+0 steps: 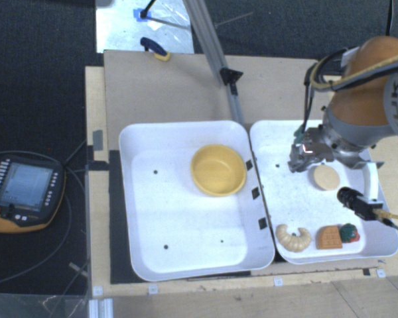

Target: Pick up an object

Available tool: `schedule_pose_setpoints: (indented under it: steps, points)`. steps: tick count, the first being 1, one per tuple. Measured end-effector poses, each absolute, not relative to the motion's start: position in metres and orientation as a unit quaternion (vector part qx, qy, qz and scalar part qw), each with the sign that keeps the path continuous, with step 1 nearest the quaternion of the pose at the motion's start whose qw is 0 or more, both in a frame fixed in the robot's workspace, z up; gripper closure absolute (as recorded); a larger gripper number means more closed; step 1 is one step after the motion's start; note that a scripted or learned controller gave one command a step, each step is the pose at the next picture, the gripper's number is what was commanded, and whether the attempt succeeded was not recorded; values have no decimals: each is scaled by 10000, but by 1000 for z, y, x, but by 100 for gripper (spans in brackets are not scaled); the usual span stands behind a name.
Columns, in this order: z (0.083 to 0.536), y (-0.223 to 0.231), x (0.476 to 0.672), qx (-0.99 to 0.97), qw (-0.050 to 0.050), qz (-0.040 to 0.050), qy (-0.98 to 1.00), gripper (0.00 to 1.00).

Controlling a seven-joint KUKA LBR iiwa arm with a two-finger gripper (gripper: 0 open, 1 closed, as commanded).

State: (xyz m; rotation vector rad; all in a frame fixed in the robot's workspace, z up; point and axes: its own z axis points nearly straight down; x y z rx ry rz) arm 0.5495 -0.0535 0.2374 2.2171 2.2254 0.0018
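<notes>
You see the counter (172,85) bearing two white bins | left bin (152,244) holds a yellow bowl (218,169) | right bin (278,144): hand (300,159) low just beside a round tan disc (326,177), finger state you cannot tell | croissant (294,237), orange cracker (329,237), green piece (349,231) along near wall.

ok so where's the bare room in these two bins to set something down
The left bin has the most room: bare floor left of and below the yellow bowl. In the right bin, a free strip runs down its left side. Its right half is crowded: the hand, tan disc, croissant and orange block.
</notes>
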Motion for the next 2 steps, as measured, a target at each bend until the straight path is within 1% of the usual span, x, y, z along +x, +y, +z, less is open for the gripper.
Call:
schedule_pose_setpoints:
  steps: [1, 2]
  points:
    - [242, 4, 543, 7058, 0, 6, 7084, 100]
    - [233, 56, 537, 7054, -3, 3, 7089, 100]
